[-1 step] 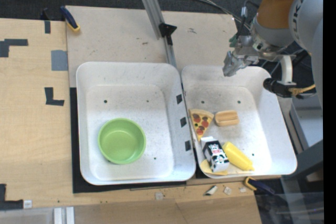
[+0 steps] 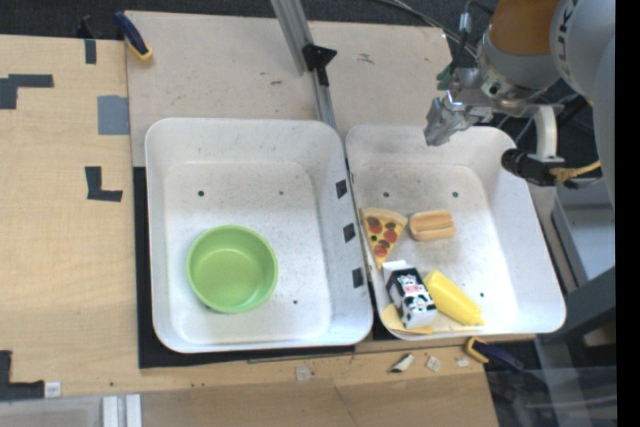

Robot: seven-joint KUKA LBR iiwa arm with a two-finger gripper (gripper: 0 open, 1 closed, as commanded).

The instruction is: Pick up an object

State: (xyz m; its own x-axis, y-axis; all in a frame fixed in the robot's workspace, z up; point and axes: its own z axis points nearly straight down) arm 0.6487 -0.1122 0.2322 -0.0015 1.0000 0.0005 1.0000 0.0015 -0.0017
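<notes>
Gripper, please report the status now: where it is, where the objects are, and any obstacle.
Gripper above right bin's far rim, nothing between fingers. Pizza slice, bread roll, milk carton, banana in right bin; green bowl left. Nothing in the way.

Even, bright overhead light; soft shadows, slightly grainy picture.

robot lab: taped bench (image 2: 60, 215), bins (image 2: 240, 140)

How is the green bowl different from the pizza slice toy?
The green bowl is round and one plain colour; the pizza slice is a wedge, orange-yellow with red dots. The bowl is much bigger. The bowl sits alone in the left bin; the pizza slice lies in the right bin beside other toys. Both rest on a bin floor, untouched.
</notes>
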